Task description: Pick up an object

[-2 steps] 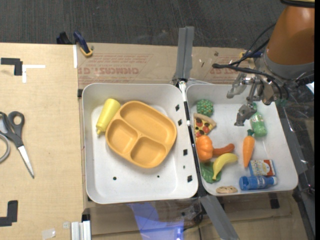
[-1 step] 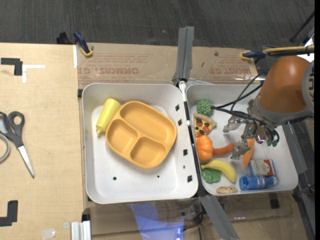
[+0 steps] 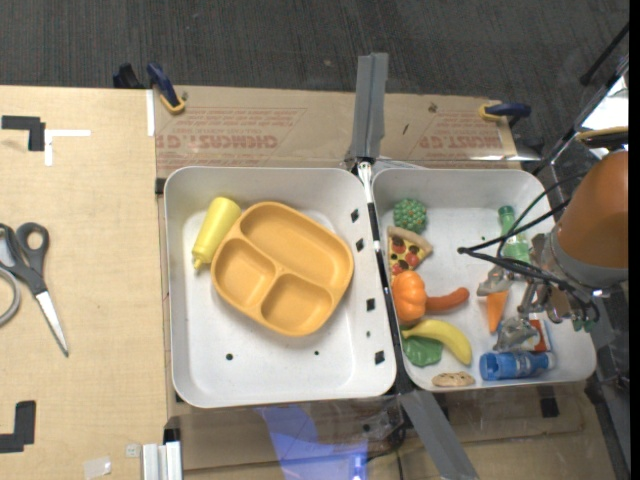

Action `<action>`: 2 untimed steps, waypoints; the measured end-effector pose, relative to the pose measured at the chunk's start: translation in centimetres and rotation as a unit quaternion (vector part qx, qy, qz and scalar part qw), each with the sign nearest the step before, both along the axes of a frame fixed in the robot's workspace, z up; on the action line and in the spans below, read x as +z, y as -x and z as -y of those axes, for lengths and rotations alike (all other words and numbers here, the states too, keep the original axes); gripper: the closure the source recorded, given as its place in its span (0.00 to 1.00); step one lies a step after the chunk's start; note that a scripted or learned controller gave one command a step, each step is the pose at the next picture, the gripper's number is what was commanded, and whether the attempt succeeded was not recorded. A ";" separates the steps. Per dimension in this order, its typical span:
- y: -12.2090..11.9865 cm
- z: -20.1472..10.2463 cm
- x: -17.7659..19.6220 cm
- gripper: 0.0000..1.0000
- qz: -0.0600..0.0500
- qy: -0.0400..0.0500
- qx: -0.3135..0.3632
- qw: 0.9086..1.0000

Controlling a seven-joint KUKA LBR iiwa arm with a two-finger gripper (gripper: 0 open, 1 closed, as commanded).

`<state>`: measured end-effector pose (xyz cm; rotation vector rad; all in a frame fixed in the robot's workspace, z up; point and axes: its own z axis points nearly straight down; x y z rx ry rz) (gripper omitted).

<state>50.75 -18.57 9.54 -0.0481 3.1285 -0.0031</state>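
We saw the gripper low in the right bin, a blue can just below it; we couldn't tell its opening or any hold.

Divided plate in left bin, bottle touching its left edge, scissors on bench left of bins
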 end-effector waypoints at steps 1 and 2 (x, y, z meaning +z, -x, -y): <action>0.0 -1.6 -0.2 0.00 -0.003 -0.001 -0.042 0.999; -0.2 -1.7 0.8 1.00 -0.001 0.000 -0.040 0.999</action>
